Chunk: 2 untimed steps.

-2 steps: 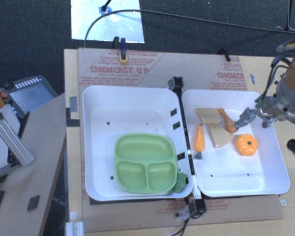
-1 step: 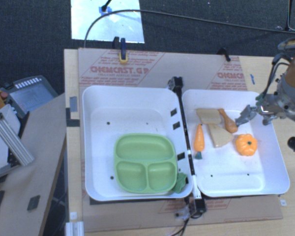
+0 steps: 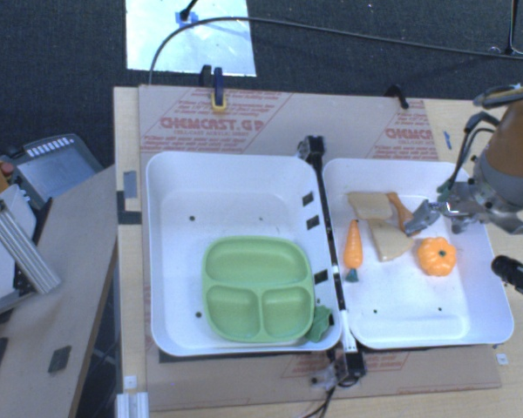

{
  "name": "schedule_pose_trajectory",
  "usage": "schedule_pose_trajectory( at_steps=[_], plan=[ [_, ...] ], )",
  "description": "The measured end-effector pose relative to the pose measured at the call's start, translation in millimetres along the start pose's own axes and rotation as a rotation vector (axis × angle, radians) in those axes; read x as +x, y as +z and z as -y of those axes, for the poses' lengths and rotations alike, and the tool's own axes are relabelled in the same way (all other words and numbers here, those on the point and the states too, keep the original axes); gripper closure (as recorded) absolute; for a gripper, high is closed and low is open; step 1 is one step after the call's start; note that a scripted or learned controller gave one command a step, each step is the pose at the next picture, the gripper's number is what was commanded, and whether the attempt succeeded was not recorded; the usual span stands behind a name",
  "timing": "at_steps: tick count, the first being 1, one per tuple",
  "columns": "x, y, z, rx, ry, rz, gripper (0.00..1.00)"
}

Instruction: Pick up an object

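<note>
Camera view: round ribbed orange pumpkin (image 3: 437, 257) beside tapered carrot (image 3: 354, 246).

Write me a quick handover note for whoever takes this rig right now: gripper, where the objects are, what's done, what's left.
Gripper: low in the right bin, over the tan pieces; whether it is open or shut cannot be judged, and nothing is visibly held.
Right bin: carrot near the divider, small pumpkin just right of the tan pieces.
Left bin: green divided plate, with a green item at its right corner.
Done: arm reached into the right bin.
Left: grasp and lift an object.
</note>
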<state>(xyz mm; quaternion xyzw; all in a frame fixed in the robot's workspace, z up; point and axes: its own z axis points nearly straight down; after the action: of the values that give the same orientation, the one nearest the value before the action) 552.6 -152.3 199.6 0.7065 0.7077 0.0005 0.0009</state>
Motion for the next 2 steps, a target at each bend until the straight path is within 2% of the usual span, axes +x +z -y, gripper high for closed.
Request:
schedule_pose_trajectory(
  at_steps=[1,2],
  plan=[
    [-2,59,-1,0.0,0.0,0.0,0.0],
    [-2,100,-8,-0.019,-0.002,0.004,0.0]
  ],
)
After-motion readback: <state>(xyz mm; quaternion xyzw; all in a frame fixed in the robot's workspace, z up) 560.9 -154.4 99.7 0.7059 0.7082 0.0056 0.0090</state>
